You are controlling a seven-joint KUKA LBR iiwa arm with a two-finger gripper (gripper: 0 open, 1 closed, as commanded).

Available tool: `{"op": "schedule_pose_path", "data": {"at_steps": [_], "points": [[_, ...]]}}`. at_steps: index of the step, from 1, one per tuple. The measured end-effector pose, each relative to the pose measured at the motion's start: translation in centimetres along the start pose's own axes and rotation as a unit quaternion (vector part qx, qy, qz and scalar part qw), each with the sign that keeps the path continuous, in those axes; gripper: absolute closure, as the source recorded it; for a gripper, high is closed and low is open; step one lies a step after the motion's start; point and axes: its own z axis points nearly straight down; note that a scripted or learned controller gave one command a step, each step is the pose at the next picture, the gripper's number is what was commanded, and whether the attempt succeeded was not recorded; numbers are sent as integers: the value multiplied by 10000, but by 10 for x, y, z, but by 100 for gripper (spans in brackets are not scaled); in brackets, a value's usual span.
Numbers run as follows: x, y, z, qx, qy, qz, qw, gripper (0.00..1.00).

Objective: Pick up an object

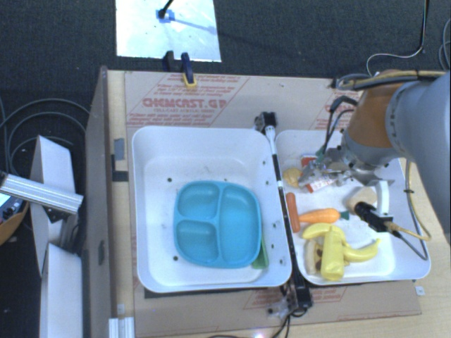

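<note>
— Over at the right of the frame, what are you doing?

— I'm reaching in from the right edge, my grey arm (pixel 416 115) bending down over the right bin (pixel 405 270), my pincer (pixel 320 174) hanging low at its upper left. Whether it's apart or together, I cannot tell.

— And what's lying about?

— I'm counting one carrot (pixel 318 217), one yellow bottle (pixel 333 253) and one banana (pixel 361 252) near the bin's bottom. One blue tray (pixel 215 224) is sitting in the left bin (pixel 151 189).
</note>
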Motion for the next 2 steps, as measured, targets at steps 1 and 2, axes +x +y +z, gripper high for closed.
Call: {"op": "schedule_pose_path", "data": {"at_steps": [1, 2], "points": [[20, 47, 1, 173, -3, -15, 9998, 0], [18, 47, -10, 144, -4, -13, 9999, 100]]}}
